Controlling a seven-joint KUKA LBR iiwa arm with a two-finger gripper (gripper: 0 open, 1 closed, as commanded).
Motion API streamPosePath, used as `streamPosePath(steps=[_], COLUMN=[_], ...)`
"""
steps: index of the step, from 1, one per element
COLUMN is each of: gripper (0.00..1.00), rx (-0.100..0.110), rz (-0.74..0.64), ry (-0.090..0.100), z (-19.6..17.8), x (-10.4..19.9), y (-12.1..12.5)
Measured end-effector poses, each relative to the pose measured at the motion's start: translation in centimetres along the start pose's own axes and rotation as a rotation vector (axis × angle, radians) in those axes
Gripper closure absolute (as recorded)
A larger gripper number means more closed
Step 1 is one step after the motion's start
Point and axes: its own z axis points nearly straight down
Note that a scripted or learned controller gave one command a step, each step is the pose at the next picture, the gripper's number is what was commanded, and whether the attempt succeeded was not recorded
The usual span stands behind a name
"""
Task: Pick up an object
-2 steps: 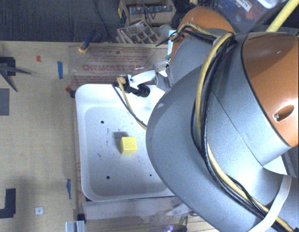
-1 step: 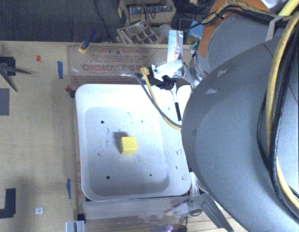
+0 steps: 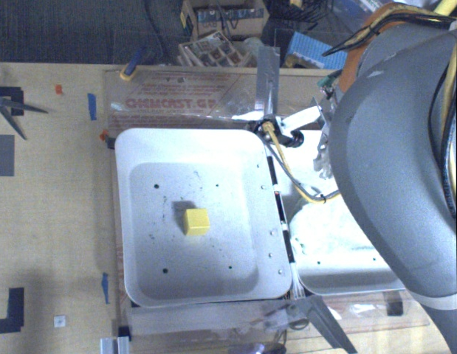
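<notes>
1. Pale wooden bench (image 3: 51, 220) filled the left of the overhead camera view, with a few small blue and dark marks on it and a dark cluttered floor beyond its far edge.
2. Just right of that bare wood sat the left white bin (image 3: 136, 168), shallow and roughly square with rounded corners.
3. Near the middle of that bin's floor lay a small yellow block (image 3: 196, 221), alone, well apart from every wall and casting a short shadow to its upper left.
4. At the seam between the bins, a yellow cable (image 3: 287, 169) curved down from a metal bracket near the far edge.
5. Farther right lay the right white bin (image 3: 339, 260), much of it covered by the robot.
6. Large and grey, the arm (image 3: 405, 161) filled the right side, hanging over the right bin.
7. Whether the pincer was apart or together could not be told.
8. Judging from this, the pick was not yet done: the block rested untouched, and the reach, grip and lift all remained.
</notes>
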Motion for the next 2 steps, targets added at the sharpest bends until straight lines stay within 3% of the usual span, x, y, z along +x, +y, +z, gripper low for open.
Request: streamPosePath(steps=[1,2], gripper=[1.0,1.0], rx=[-0.003,-0.003], rz=[0.112,0.125], ry=[0.006,0.007], z=[-7.6,-19.4], x=[1.3,3.5], y=[-7.9,-14.9])
